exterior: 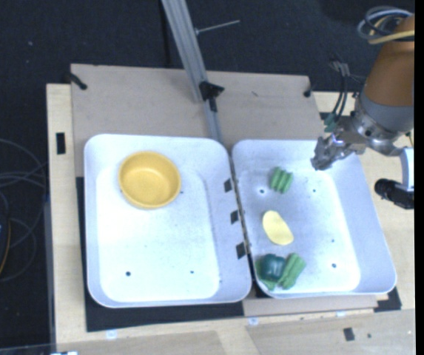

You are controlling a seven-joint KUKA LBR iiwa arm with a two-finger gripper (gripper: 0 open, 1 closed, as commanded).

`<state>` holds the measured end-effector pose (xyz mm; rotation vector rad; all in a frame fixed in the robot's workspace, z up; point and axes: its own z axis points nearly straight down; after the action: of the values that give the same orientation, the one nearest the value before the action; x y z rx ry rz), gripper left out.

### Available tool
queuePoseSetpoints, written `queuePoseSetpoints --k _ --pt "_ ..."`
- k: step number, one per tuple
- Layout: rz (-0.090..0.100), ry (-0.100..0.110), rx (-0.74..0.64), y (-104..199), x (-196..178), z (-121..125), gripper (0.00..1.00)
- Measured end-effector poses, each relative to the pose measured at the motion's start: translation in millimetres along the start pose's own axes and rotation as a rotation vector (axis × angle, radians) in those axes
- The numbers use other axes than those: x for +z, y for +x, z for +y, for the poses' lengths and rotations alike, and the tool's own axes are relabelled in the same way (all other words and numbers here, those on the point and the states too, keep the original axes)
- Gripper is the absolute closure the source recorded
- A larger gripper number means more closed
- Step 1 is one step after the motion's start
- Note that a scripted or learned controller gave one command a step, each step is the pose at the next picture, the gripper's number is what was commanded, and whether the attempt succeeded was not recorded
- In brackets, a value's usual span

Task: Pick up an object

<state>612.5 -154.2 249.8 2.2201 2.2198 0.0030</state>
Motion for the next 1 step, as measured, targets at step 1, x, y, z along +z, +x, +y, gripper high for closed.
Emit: queuePoseSetpoints --k 1 --pt "0.001 0.001 -0.004 48.5 -8.1 -5.2 1.00"
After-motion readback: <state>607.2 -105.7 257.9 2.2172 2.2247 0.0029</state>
